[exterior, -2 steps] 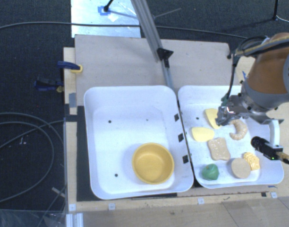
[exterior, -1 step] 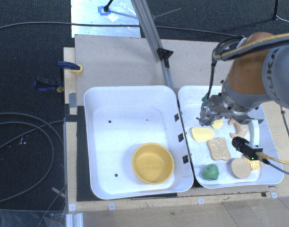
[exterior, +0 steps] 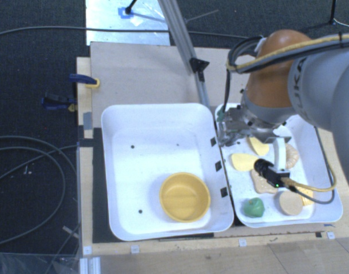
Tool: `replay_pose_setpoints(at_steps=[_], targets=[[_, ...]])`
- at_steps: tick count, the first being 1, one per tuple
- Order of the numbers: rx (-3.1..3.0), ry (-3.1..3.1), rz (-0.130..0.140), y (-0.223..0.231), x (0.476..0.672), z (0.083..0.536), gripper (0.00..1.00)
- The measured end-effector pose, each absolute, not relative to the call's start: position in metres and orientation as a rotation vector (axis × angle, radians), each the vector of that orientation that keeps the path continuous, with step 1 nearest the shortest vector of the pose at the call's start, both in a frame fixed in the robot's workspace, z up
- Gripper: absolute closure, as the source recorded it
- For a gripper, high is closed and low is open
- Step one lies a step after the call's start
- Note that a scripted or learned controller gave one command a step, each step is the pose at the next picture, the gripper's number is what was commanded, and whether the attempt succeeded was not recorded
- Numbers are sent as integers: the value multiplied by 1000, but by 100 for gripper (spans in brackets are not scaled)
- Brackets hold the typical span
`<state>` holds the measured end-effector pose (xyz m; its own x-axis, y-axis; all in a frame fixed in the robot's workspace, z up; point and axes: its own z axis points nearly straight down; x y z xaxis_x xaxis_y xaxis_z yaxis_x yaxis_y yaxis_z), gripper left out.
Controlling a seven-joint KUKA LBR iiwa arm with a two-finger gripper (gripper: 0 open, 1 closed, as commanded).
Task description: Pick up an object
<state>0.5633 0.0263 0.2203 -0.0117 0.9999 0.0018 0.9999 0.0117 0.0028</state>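
A yellow bowl (exterior: 185,196) sits upright in the near right part of the left bin (exterior: 134,124). The right bin (exterior: 328,210) holds several small food-like pieces: a green round one (exterior: 254,207), a tan disc (exterior: 289,203), a pale yellow oval (exterior: 241,162), a yellow wedge (exterior: 258,146) and a flat tan piece (exterior: 261,185). My gripper (exterior: 224,131) is low at the far left corner of the right bin, close to the wall shared by the bins, just beyond the pale yellow oval. The wrist hides what is under it.
A grey metal pole (exterior: 180,33) slants from the top down to the bins' far edge. Blue and yellow clamps (exterior: 72,93) sit on the bench's left edge. Cables lie on the dark floor at left.
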Motion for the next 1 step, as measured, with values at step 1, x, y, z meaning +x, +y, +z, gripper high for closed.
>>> replay_pose_setpoints(at_steps=[1], targets=[[2210,2232,5,86,572,233,100]])
